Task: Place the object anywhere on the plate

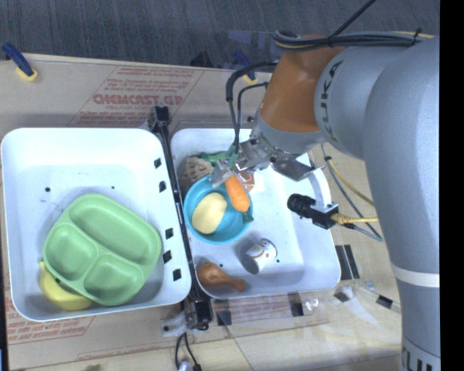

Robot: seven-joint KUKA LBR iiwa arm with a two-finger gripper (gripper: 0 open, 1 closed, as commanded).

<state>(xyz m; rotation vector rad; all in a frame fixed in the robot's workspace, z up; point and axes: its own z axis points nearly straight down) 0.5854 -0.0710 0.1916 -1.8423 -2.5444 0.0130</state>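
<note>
A green divided plate [102, 247] lies in the left bin [31, 153], tilted over a yellow object [60, 294] at the bin's front left corner. In the right bin [313, 250], my gripper [238, 168] hangs over the far rim of a blue bowl [228, 224]. It is shut on the upper end of an orange carrot [237, 194], which slants down over the bowl. A pale yellow, potato-like object [209, 212] rests inside the bowl.
A small white cup [258, 254] lies on its side in front of the bowl. A brown drumstick [219, 277] lies at the right bin's front edge. Green and brown items [199, 166] sit behind the bowl. A black divider [172, 199] separates the bins.
</note>
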